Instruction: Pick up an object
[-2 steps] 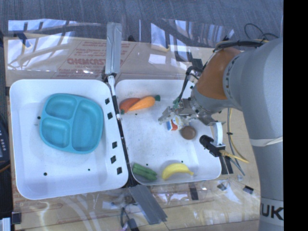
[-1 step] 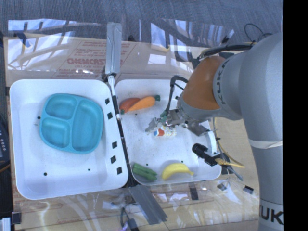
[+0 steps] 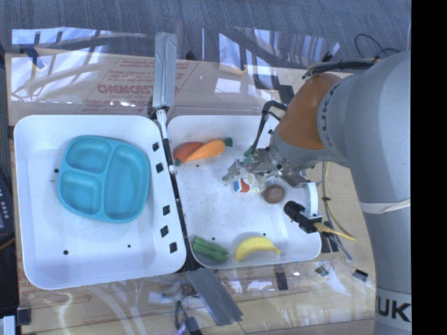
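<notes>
Bench w/ clear plastic sheet over brown cardboard [image 3: 119, 82], grey carpet [image 3: 105, 2] behind. Left shallow white bin [image 3: 35, 257]: blue sectioned plastic plate [image 3: 105, 178]. Right shallow white bin [image 3: 209, 215]: orange toy carrot [image 3: 206, 150], green toy pod [image 3: 209, 248], yellow toy banana [image 3: 257, 247]. Gripper [image 3: 246, 175] low at mid-bin; grip state: can't tell.

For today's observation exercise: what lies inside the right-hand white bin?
Inside the right bin: a carrot, a green vegetable, a banana, and the gripper over a small red-and-white item. The arm covers the bin's right part.
</notes>
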